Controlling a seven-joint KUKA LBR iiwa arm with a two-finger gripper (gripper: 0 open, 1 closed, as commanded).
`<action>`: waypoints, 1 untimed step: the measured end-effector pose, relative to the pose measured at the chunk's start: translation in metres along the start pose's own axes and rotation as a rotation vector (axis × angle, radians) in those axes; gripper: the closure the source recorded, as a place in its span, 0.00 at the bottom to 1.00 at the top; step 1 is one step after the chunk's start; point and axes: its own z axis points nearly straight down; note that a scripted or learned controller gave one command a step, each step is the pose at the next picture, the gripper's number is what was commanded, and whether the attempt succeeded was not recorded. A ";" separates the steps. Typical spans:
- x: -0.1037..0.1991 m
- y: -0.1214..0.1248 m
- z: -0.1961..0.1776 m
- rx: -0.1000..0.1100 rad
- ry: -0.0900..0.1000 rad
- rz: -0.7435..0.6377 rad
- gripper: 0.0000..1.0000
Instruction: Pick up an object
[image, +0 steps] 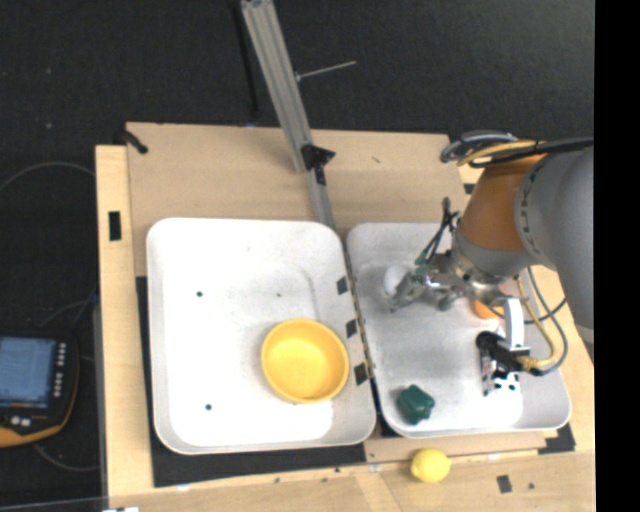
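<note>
My gripper (418, 288) hangs low over the upper left part of the right bin (450, 420), pointing left, with the grey and orange arm (510, 215) behind it. A dark green block (415, 403) lies near that bin's front left corner, well below the gripper. Right by the wrist, an orange object (485, 309) peeks out, partly hidden by the arm. A yellow bowl (305, 360) sits upright in the left bin (200, 260), near its front right. I see nothing in the gripper.
A small yellow ball (430, 465) lies on the bench in front of the right bin, outside it. A black and white piece with cables (500, 368) hangs off the arm over the bin's right side. A slanted metal pole (290, 110) stands behind the bins.
</note>
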 end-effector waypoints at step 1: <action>-0.001 0.001 -0.011 -0.003 0.001 0.005 1.00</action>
